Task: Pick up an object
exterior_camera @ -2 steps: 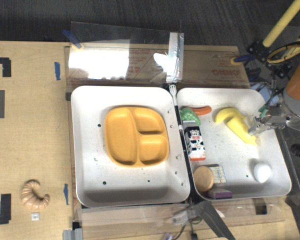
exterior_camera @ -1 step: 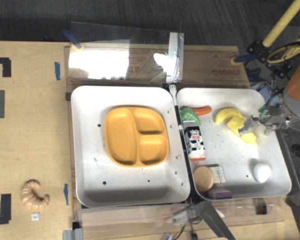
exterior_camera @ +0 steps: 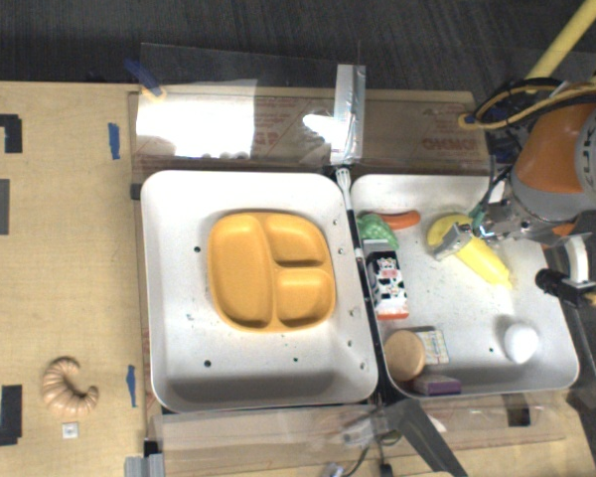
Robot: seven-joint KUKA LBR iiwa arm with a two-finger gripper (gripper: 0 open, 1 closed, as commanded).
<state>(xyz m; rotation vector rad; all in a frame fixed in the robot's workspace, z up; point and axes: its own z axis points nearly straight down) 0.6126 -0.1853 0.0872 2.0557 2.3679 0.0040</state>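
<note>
My gripper [exterior_camera: 464, 235] reaches in from the right and hangs low over the upper middle of the right bin [exterior_camera: 551, 366]. It sits right at a yellow toy: a rounded yellow piece [exterior_camera: 438, 230] shows on its left and a long yellow piece [exterior_camera: 486, 261] on its lower right. The grey tip partly covers where the two meet. Whether the yellow toy is gripped or only touched is unclear from this slant.
The right bin also holds a green toy [exterior_camera: 376, 230], an orange carrot [exterior_camera: 404, 220], a small black-and-white box [exterior_camera: 386, 284], a wooden disc [exterior_camera: 404, 355], a purple block [exterior_camera: 438, 386] and a white ball [exterior_camera: 521, 343]. An orange divided plate [exterior_camera: 271, 269] lies in the left bin [exterior_camera: 169, 296]. A croissant toy [exterior_camera: 68, 385] lies on the bench.
</note>
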